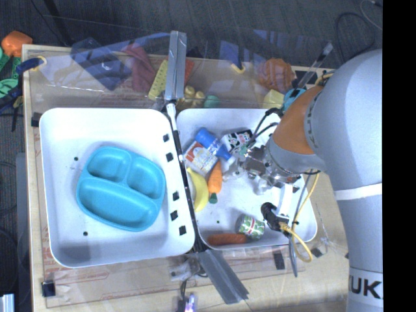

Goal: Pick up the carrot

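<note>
- Camera view — the gripper (250, 164) sits low over the middle of the right bin (305, 229), reached in from the right beneath the grey arm (354, 129) and its orange band (296, 125). Its metal parts are a cluttered mass from this angle, and I cannot tell how wide it stands or whether anything is in it.
- The carrot (214, 179) lies just to the left of the gripper, near the divider between the bins: a short, stubby orange piece with a smooth, matte surface, standing roughly end-on along the bin.
- A curved yellow banana (199, 192) rests against the carrot's left side, smooth and glossy like plastic.
- Above the carrot sits a crumpled carton with orange and white print (200, 155), and beside that a blue cylindrical bottle (209, 139).
- Near the front of the right bin a small green can (250, 226) lies on its side — round, with a printed label.
- A long reddish-orange sausage shape (226, 239) lies along the front wall, just left of the can.
- The left bin (58, 239) holds a sky-blue tray (120, 187) with rounded corners and three shallow compartments, smooth moulded plastic.
</note>
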